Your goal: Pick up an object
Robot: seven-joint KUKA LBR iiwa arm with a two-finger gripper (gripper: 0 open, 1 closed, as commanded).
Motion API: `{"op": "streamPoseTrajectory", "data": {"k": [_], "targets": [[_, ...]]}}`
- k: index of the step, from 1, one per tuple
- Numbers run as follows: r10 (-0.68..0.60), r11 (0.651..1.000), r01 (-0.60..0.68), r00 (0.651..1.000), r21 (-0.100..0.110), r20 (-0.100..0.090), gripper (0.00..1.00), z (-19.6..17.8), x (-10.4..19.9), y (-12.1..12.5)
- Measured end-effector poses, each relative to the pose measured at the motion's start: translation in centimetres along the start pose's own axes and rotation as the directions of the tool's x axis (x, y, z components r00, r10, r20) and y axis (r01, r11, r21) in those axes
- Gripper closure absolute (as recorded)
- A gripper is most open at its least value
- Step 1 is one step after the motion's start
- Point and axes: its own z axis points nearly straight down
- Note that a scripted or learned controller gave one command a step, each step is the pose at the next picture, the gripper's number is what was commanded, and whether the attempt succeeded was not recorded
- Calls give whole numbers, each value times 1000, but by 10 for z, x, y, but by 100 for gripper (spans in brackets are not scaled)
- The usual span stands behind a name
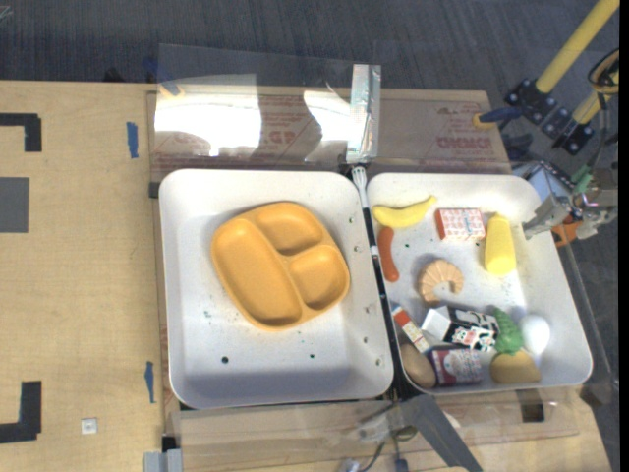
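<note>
While the gripper (575, 212) hangs at the right rim of the right-hand shallow white bin (570, 293), nothing lies between it and the objects, so the step in hand reads as the approach before a pick. Whether it is open or closed cannot be told from this slant. Candidates crowd the right bin: a yellow plastic banana (405, 211) at the far left corner, a thin red-orange sausage-shaped toy (387, 254) just below it, a small red-and-white patterned box (460, 224), a yellow corn-like cob (500, 245) nearest the gripper, a tan ridged shell-shaped pastry (441, 278) in the middle, and a tight heap of cartons and a green piece (508, 328) along the near edge. The left bin (187, 293) carries an orange three-compartment plastic tray (280, 264). A good pick probably favours the yellow cob or the box, since each stands apart from its neighbours; the near heap risks a glancing grip. Coming down squarely over the cob's narrow width, clear of the bin wall, seems the safest line.
</note>
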Motion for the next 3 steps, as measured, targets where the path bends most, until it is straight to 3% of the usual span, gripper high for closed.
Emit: {"op": "streamPoseTrajectory", "data": {"k": [1,2,3], "targets": [[292,956,-292,956,6,-2,0,91,10,-8],[455,890,-455,890,-6,0,0,160,73,57],[377,926,-377,926,3,0,0,151,64,23]]}}
